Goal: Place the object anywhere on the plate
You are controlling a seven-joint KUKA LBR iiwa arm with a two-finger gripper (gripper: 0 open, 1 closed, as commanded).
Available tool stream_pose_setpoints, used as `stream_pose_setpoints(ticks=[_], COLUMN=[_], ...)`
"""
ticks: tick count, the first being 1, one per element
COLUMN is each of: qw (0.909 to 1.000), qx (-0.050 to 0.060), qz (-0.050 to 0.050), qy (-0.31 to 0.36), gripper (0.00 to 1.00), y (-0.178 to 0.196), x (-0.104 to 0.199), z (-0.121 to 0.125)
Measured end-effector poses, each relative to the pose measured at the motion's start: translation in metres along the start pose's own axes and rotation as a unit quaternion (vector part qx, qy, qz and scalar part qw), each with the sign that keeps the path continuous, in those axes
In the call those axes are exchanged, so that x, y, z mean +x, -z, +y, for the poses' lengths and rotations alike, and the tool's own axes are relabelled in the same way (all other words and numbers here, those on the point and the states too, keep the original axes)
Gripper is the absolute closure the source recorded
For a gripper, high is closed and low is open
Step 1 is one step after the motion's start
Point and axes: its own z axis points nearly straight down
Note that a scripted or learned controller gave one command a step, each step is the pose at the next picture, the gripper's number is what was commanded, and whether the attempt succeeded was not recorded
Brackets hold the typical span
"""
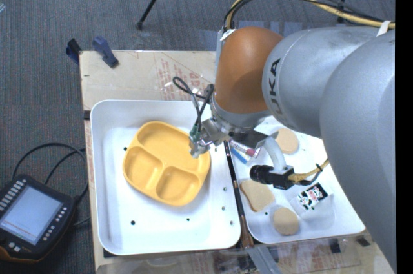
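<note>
- Camera view has the tool (197, 145) near the middle of the frame, hanging over the right rim of the plate (161, 169). The wrist crowds it, so I cannot tell whether it is wide, narrow or carrying anything.
- The plate is yellow with three compartments and lies flat in the left bin (113, 215), toward that bin's upper right. That probably keeps it within easy reach of the arm (322, 92) coming in from the right.
- Its compartments look bare, so I judge the placing not yet done.
- The right bin (339, 220) holds three tan pieces (256, 194) and a small packet (313, 196), well apart from the plate. These look like the stock to pick from, and the thing to be placed is either among them or already at the tool.
- The tool is above the rim rather than a compartment. A release here might catch the edge and tip off, so a shift toward the left of the frame seems wiser.
</note>
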Motion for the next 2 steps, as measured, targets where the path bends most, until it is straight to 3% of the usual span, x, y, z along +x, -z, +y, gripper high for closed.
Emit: stream_pose_setpoints(ticks=[1,2], qw=[0.9827,0.9524], qx=[-0.001,-0.002], qz=[0.0,-0.001], qy=[0.185,0.305], gripper=[1.0,1.0], y=[0.001,0.005], x=[-0.011,0.034], z=[0.005,0.072])
